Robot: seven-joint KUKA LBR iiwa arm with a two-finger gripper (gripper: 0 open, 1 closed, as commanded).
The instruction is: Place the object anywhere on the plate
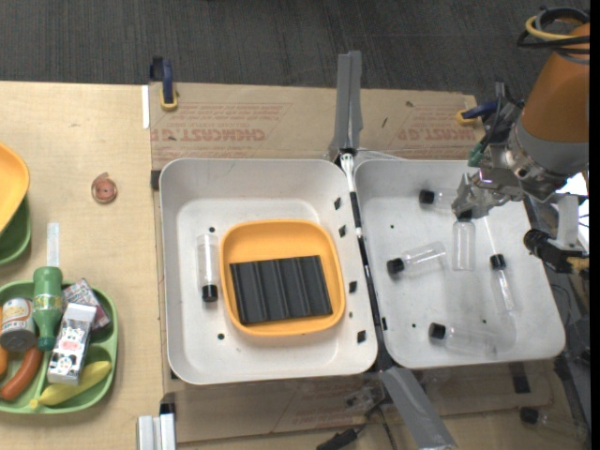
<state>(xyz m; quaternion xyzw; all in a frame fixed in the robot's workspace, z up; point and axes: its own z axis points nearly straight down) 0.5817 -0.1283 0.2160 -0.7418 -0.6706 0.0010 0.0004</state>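
Tube (pixel 462 247): clear, flat on the floor of the right bin (pixel 394 345), well to the right of the plate (pixel 281 230) in the camera view and a little farther from the camera than the plate's middle. Judged to be the likeliest target, being the one closest to the gripper (pixel 468 204). Long axis roughly front to back, one end toward the gripper, the other toward the near wall of the bin.

Gripper just beyond the tube's far end, hung low over the bin, nothing seen held in it; whether wide or narrow, cannot tell at this angle.

Other tubes around it, all right of the plate: a slanted one (pixel 417 259) between the plate and the target, another (pixel 502 281) farther right, a large one (pixel 466 341) nearer the camera, and a short one (pixel 427 196) at the far side. One more tube (pixel 206 265) just left of the plate, in the left bin (pixel 178 345) with it.

Plate itself orange, mostly covered by a black ridged mat (pixel 281 287), with rim bare all round.

Probably calls for a short pull toward the camera to centre on the tube, a grasp across its narrow width, then a long carry left over the divider to the plate.
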